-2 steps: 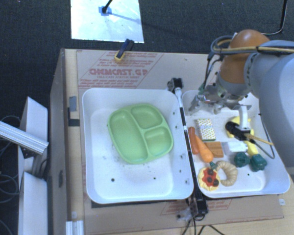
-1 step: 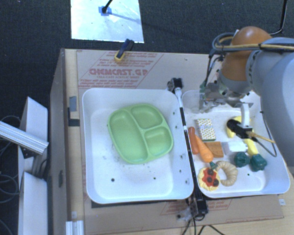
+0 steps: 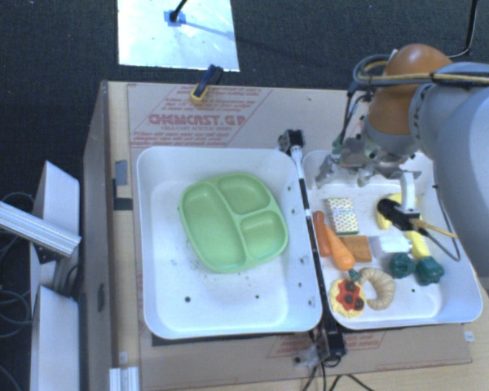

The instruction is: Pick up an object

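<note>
The right bin holds several toy foods. Among them are an orange carrot, a small patterned block, an orange toast slice and a white block. Two dark green pieces, a tan croissant and a pizza slice lie nearer the front. My gripper hangs over the bin's far left corner, just beyond the patterned block. Nothing shows between its tips.
A light green divided plate lies in the left bin. A black-tipped divider runs between the bins. A yellow piece lies by the arm's wrist. The arm covers the right bin's far right part.
</note>
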Motion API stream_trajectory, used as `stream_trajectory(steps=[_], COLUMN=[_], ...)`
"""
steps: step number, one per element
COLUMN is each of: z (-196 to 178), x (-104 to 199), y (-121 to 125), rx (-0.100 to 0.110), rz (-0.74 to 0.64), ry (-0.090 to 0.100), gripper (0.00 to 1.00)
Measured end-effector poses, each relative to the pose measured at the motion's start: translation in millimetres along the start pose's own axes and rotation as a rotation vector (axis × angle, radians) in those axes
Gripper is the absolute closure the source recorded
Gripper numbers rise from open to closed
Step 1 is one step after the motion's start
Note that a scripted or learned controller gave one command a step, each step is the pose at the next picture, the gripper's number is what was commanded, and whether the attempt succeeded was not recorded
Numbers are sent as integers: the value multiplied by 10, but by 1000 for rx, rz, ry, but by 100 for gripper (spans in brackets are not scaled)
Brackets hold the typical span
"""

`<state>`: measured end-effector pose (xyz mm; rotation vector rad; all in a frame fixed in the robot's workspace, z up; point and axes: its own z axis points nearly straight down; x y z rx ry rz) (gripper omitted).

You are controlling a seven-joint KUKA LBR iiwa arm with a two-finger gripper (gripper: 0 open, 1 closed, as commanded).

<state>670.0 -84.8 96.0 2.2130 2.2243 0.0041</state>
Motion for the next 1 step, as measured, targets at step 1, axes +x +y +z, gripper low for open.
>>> stream_trajectory(steps=[1], z=[112], x=[13], y=[-11], rx=[3], rz=[2], ry=[0], gripper=[0])
